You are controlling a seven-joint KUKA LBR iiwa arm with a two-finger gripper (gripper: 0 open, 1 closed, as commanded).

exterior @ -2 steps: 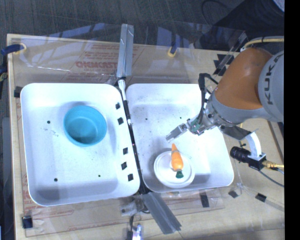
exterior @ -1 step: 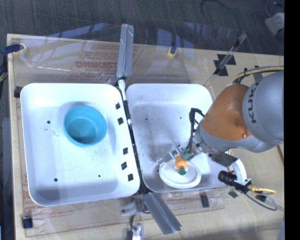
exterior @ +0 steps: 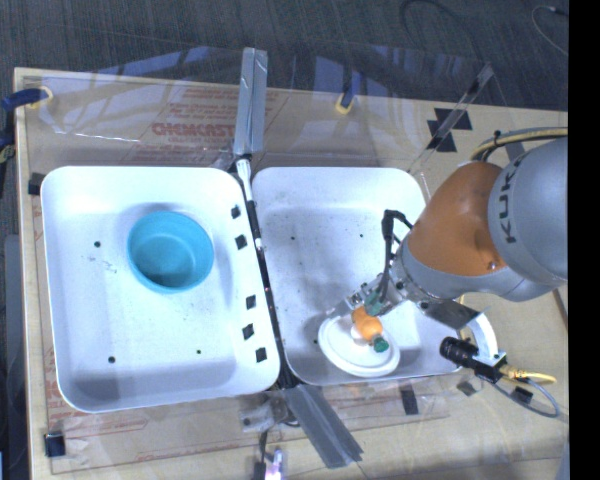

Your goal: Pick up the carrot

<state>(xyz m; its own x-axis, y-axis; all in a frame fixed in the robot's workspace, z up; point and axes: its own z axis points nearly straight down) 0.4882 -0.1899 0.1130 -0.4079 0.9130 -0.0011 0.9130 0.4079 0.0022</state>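
A small orange carrot (exterior: 367, 324) with a green tip lies on a white round plate (exterior: 338, 349) at the front of the right bin (exterior: 310, 218). My gripper (exterior: 371, 306) reaches down from the right and sits right at the carrot's upper end. The carrot rests on the plate; whether it is between the fingers cannot be made out.
A blue bowl (exterior: 171, 251) stands in the left bin (exterior: 90, 368), toward its back. A metal divider with black clips runs between the two bins. The arm's grey and orange wrist covers the right bin's right side.
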